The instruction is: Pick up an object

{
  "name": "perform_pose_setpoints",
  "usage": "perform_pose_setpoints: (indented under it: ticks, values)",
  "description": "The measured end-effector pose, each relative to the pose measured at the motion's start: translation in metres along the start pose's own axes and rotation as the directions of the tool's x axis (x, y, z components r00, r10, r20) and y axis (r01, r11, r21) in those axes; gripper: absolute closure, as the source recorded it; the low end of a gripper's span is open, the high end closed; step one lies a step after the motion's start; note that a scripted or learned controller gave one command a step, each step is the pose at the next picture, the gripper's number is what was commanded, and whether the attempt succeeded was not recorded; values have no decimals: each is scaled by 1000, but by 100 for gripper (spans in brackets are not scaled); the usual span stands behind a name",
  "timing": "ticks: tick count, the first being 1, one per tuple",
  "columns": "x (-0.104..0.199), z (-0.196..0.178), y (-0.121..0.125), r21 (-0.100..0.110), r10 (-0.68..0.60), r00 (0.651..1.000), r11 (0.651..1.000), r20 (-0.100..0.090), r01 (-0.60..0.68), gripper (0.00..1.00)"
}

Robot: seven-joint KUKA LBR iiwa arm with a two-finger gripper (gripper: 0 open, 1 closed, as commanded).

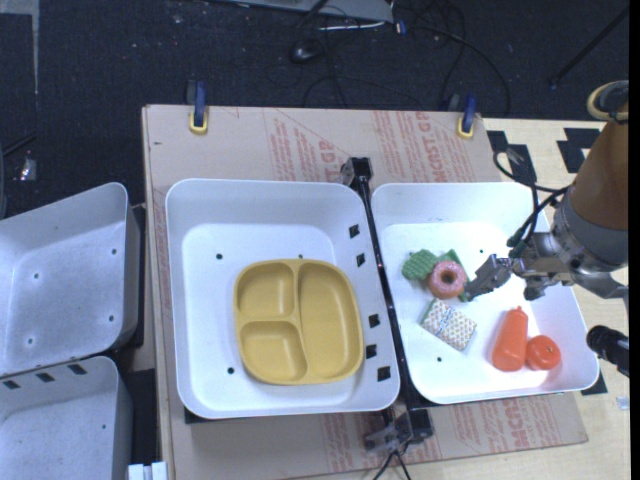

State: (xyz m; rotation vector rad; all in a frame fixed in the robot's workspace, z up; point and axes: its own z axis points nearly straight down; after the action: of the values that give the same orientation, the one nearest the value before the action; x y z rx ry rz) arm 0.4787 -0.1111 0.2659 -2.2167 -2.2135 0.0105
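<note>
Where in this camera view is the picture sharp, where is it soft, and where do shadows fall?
Camera view: the yellow tray and its white bin are evenly lit and sharp; the tool and grey arm look slightly soft; faint shadows sit beside the orange bottle; the dark floor looks grainy.

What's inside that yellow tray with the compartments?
The yellow tray in the left bin shows three compartments, all bare yellow plastic. Nothing lies in them. What sits beneath the tray is covered by it.
</note>
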Motion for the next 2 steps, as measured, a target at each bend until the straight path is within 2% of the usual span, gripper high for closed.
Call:
perform_pose_setpoints:
  ticks: [1,2]
  values:
    - [0,-5,2,-10,-3,1000,1000,1,3,0]
    - [-2,59,3,-5,0,1000,1000,0,0,0]
